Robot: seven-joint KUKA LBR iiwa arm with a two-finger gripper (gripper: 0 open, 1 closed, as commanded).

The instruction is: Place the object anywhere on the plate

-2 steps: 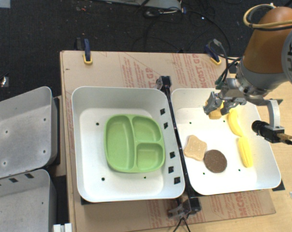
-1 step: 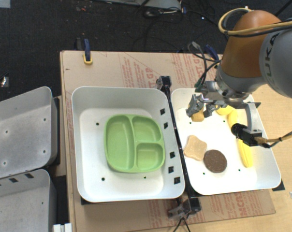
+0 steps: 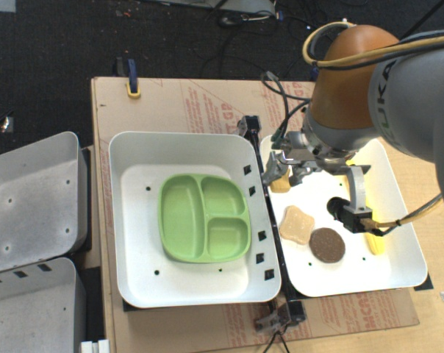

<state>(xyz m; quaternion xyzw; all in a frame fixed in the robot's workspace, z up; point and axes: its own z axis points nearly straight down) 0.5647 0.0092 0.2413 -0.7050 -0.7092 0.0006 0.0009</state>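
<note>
Two snacks, tan biscuit (image 3: 296, 224) and brown cookie (image 3: 328, 245), lie below the hand (image 3: 319, 169); its grip unclear.

The plate (image 3: 205, 219) is light green, rounded-rectangular, with three compartments: one long on the left, two smaller on the right. It lies flat, slightly turned, in the middle of the left bin (image 3: 134, 160). In the right bin (image 3: 398, 271) lie a pale tan toast-like piece (image 3: 296, 225), a round brown cookie (image 3: 328, 245) touching it, and a yellow piece (image 3: 375, 242) at the far right.
</note>
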